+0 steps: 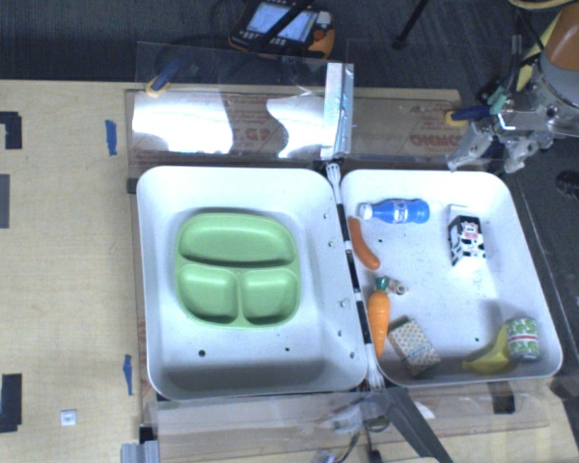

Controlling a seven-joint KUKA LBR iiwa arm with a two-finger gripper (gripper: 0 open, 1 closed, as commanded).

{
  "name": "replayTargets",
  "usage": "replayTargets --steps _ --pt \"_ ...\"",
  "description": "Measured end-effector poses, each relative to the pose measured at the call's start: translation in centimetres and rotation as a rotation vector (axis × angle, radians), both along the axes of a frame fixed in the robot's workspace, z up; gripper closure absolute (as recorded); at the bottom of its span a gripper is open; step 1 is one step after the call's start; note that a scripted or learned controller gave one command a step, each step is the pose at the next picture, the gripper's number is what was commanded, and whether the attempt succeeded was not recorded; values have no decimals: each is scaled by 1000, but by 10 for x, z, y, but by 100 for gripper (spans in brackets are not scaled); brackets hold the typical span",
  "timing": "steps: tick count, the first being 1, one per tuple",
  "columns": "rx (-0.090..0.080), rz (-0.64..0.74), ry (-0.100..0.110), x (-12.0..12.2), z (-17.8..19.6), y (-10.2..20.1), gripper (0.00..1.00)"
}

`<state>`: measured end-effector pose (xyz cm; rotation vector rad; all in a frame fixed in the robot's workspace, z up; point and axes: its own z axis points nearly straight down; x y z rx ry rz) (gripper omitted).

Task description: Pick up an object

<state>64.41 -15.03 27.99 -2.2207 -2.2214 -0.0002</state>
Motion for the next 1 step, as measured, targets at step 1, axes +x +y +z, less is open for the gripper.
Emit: replayTargets --steps 1 --pt "-2 -18 -3 10 115 24 0"
